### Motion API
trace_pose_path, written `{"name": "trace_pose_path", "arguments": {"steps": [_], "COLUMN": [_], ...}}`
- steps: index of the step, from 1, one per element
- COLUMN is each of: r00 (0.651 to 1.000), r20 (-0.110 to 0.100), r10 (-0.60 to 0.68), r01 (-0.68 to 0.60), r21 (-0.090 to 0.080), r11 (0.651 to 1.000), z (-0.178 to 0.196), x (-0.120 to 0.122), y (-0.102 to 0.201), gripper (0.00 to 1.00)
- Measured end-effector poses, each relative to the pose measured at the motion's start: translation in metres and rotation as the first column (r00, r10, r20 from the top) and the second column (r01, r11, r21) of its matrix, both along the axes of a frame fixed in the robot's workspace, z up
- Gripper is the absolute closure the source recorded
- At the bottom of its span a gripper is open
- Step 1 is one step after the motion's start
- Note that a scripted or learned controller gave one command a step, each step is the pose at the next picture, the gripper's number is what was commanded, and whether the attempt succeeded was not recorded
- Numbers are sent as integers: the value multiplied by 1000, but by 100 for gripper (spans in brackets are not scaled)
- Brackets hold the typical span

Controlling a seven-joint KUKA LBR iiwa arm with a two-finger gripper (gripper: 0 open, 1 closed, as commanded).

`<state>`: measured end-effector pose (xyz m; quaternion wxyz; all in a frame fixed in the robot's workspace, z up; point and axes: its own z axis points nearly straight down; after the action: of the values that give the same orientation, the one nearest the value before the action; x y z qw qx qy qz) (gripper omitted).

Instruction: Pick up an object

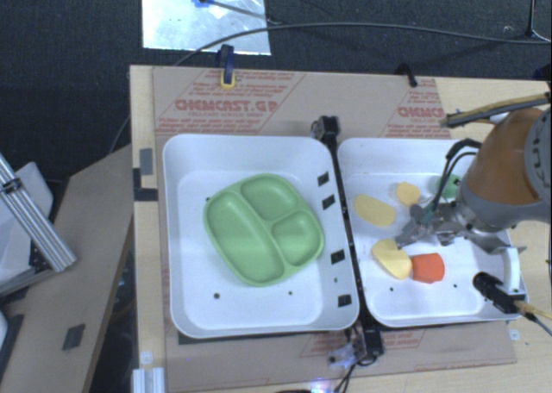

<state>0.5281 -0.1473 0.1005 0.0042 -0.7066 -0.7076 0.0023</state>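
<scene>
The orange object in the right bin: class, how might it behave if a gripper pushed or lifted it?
The orange object looks rounded and smooth, so it would probably roll or slip when nudged. It appears to touch the yellow piece, which may shift with it. It seems small, so likely light.

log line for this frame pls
arm: over right bin | pincer: low among yellow pieces, beside orange piece | left bin: green divided plate
</scene>
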Motion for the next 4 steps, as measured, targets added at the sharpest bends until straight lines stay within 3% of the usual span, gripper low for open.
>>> {"name": "trace_pose_path", "arguments": {"steps": [1, 2, 4], "r00": [1000, 1000, 1000], "r20": [7, 7, 17], "r10": [-1, -1, 4], "r01": [1, 1, -4], "r21": [-2, -1, -4], "r11": [1000, 1000, 1000], "z": [-19, -11, 87], "x": [1, 2, 21], "y": [-1, -1, 5], "gripper": [0, 100, 100]}}
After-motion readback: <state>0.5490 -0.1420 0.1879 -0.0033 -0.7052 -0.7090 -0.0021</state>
